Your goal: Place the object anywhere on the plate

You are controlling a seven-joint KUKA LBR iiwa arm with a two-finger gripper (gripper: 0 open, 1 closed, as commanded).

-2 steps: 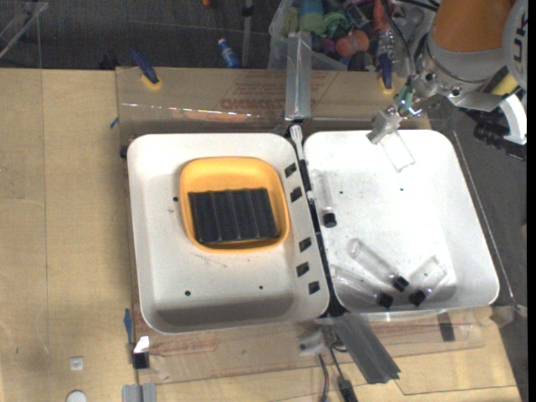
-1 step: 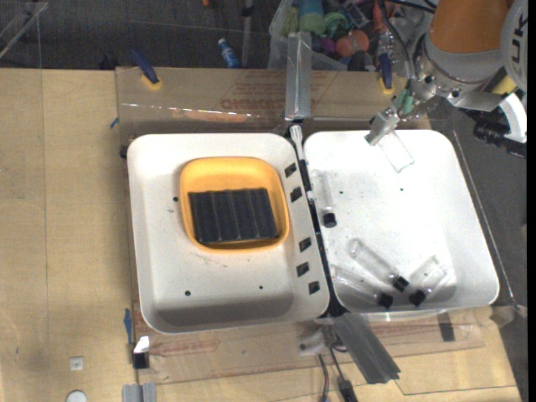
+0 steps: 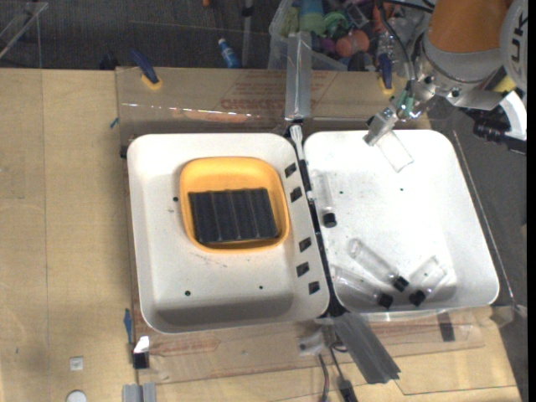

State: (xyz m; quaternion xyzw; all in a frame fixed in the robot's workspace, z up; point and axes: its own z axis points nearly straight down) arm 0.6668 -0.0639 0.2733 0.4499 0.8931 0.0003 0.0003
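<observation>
Camera view:

- The arm comes in at the top right corner, and its hand hangs over the far rim of the right bin. At this angle I cannot tell whether the hand is spread or pressed together.
- A small clear flat piece lies on the bin floor just beside the hand, towards the near side. Whether the two touch cannot be told.
- The left bin holds the yellow plate, set towards its far right part and close to the ridge between the bins (a row of black tabs runs along that ridge).
- A dark ridged slab lies flat on the plate, inside its raised rim. It covers most of the floor, with a yellow margin left on every side.
- White bin floor lies open to the left of the plate and in front of it, so there is room on those sides.
- Several clear tubes with black caps lie in the near part of the right bin, close together and near its front wall. One short capped tube lies by the ridge.
- The middle and right of that bin's floor are bare white, well apart from the tubes.
- The wooden bench runs wide to the left of both bins.
- A clear crate of coloured toys stands beyond the far edge.
</observation>
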